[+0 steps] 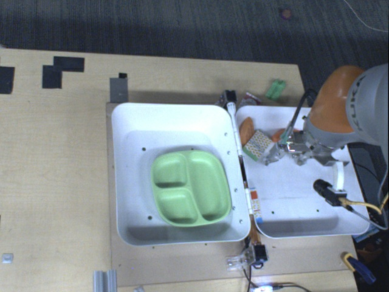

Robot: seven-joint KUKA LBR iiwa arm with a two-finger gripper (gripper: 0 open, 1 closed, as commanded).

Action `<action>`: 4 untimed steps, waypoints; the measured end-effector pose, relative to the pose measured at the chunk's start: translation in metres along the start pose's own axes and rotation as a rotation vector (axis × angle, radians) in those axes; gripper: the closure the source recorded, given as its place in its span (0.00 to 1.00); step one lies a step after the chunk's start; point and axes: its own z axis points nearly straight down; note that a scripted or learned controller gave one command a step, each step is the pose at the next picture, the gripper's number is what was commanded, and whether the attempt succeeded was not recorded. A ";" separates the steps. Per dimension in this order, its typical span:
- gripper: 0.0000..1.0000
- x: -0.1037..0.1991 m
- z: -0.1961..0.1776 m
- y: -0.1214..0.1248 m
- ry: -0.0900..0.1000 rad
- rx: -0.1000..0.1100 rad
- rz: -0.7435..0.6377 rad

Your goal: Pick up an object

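Right of frame, the gripper [281,151] hangs low in the right bin [304,221] beside a box [257,145] — likely its target. Finger state: cannot tell. The green tray [191,186] fills the left bin [130,163].

You are looking down on a pale wooden worktop [55,181] with black tape patches [61,70] near its far left. Beyond its far edge lies dark grey carpet floor [182,17], crossed by a thin cable [349,5].

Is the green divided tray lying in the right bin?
No, the green divided tray lies in the left bin, while the right bin holds small items near the claw.
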 end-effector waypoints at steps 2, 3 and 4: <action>1.00 -0.058 -0.143 0.037 -0.002 -0.001 0.000; 0.00 -0.057 -0.142 0.036 0.000 0.001 -0.001; 0.00 -0.009 -0.012 0.048 -0.001 -0.007 -0.001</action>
